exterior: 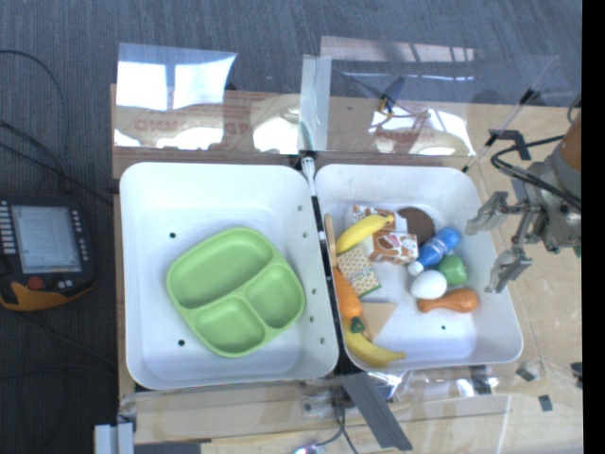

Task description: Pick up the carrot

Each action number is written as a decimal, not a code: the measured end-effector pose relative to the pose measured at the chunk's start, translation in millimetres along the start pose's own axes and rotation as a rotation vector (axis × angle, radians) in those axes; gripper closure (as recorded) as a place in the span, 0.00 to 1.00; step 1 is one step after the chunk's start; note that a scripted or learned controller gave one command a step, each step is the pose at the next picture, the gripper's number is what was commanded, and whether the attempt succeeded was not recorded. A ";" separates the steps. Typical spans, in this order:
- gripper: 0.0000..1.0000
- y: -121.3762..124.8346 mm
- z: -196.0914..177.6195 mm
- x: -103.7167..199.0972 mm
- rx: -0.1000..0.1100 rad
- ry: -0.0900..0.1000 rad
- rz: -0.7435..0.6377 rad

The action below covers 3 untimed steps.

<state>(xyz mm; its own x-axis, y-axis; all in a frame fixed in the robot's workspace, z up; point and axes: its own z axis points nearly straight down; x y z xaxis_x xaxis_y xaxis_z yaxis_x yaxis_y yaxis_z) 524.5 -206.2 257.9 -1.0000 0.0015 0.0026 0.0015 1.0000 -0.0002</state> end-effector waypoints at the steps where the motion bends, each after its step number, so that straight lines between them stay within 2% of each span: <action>1: 0.00 66.7 81.7 21.4 -0.003 0.005 -0.060; 2: 0.00 10.8 168.9 -14.9 -0.003 -0.006 0.138; 3: 0.00 -10.0 168.3 -19.7 -0.007 -0.014 0.317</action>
<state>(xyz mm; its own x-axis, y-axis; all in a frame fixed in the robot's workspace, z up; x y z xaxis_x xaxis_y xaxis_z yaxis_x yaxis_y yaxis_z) 543.7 -216.3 89.6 -0.9496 0.3134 -0.0099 0.3134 0.9496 0.0076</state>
